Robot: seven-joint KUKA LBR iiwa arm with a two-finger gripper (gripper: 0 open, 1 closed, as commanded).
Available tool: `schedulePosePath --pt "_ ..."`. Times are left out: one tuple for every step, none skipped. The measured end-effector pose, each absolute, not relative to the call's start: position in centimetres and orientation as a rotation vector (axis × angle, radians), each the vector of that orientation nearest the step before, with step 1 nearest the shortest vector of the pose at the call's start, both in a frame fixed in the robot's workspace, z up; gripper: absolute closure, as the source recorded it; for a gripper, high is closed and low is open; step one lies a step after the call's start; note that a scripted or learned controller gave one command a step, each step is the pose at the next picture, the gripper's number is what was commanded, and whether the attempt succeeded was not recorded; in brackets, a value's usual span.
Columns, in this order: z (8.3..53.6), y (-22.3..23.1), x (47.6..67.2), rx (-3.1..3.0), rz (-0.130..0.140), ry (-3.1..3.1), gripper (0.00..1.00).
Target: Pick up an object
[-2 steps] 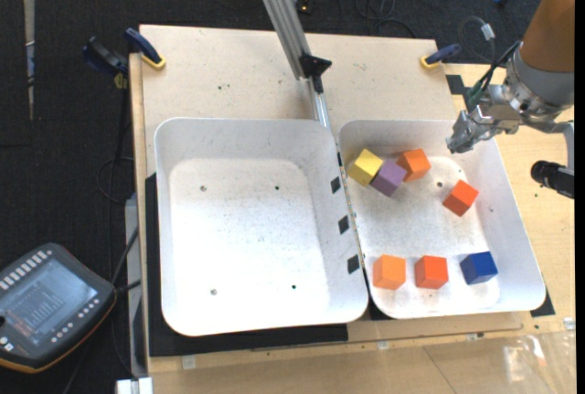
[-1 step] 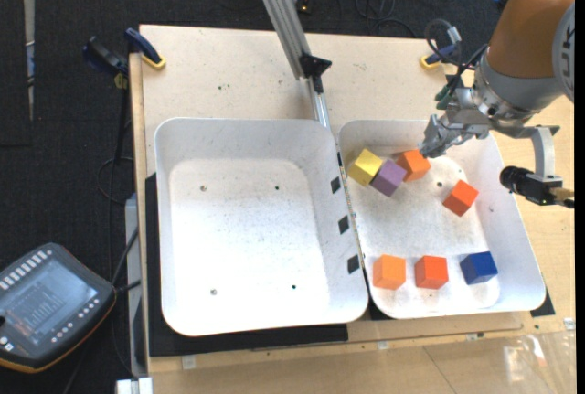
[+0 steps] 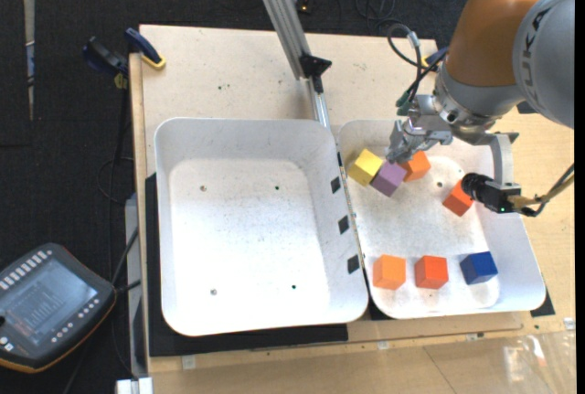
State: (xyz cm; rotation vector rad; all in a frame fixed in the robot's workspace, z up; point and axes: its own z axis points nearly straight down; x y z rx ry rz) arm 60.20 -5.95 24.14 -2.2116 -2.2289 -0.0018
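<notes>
The right bin point(image 3: 512, 287) holds several small blocks. A yellow block point(image 3: 366, 167), a purple block point(image 3: 389, 178) and an orange block point(image 3: 418, 165) cluster at its back left. My gripper point(image 3: 403, 148) hangs right over this cluster, just above the purple and orange blocks. A red-orange block point(image 3: 457, 198) lies further right. Along the front stand an orange block point(image 3: 389, 271), a red block point(image 3: 431, 271) and a blue block point(image 3: 478, 267). No block shows between my fingers.
The left bin point(image 3: 183, 200) sits beside the right one, with black clips on the shared rim. A slanted metal pole point(image 3: 283, 17) crosses the back of the bench. A handheld pendant point(image 3: 46, 301) lies at the lower left off the bench.
</notes>
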Motion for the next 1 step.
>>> schedulePosePath --pt "24.93 -0.58 60.29 -2.212 -0.004 -2.231 1.00"
